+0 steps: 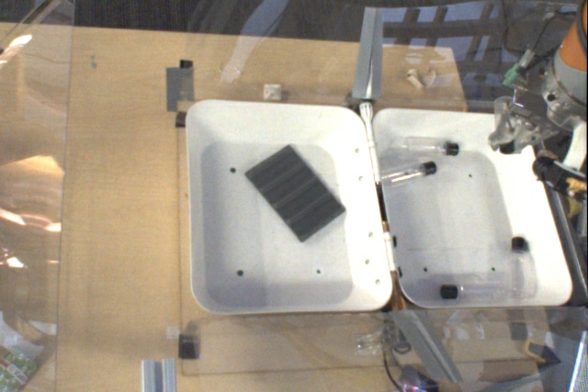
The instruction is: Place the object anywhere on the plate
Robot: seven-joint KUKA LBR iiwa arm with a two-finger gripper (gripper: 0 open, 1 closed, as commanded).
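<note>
A dark grey ribbed plate [295, 192] lies flat and turned at an angle in the middle of the left bin [211, 289], nearer its far side. The right bin [551, 294] holds clear tubes with black caps: one tube [428, 146] at the far left, a second [404, 171] just nearer and touching the left wall, a third [473, 291] along the near wall, and a fourth [521, 257] by the near right corner. All four lie well apart from the plate. The gripper [508, 135] hangs over the right bin's far right corner, nothing visibly between its fingers; whether they are spread or pressed together cannot be told. The arm [571, 60] shows its orange band at the right edge.
</note>
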